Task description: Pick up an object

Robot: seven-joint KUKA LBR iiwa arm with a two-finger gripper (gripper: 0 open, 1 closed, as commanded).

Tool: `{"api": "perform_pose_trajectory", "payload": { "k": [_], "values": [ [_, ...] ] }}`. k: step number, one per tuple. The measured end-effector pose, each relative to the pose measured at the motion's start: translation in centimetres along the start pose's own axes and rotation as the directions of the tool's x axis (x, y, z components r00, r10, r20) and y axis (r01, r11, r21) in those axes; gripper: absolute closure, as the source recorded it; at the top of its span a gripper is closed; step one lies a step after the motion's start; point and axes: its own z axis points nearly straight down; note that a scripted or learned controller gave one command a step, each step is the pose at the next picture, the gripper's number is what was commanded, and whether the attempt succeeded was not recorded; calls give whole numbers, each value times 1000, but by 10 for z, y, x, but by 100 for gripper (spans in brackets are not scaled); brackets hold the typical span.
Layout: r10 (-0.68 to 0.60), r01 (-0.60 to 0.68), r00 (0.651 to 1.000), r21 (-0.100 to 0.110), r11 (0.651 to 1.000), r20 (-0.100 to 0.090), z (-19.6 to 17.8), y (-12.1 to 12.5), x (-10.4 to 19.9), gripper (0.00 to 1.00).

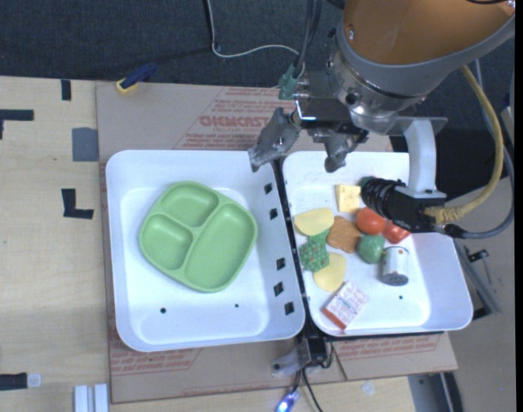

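Note:
My gripper (302, 149) hangs above the back of the divider between the two bins, its two grey fingers (273, 141) spread apart with nothing between them, so it is open. The right bin (441, 299) holds a heap of toy food: a yellow cheese wedge (348, 197), a yellow chip (313, 222), a green broccoli piece (313, 253), an orange cracker (343, 234), a red tomato (373, 221), a green ball (370, 247), a silver can (394, 264), a yellow slice (331, 273) and a red-and-white packet (344, 304). All lie in front of and below the gripper.
The left bin (128, 178) holds a green divided plate (197, 235). A black fitting with cables (398, 201) lies over the right bin's back right part. A yellow and blue object (136, 76) rests on the bench at the back left.

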Motion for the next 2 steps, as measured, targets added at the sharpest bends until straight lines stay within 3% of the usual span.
{"api": "perform_pose_trajectory", "payload": {
  "k": [1, 2],
  "values": [
    [4, -4, 1000, -1, 1000, 1, -44, 1, -3, 0],
    [-2, 2, 1000, 6, 1000, 1, -40, 1, 73, 0]
  ]
}}
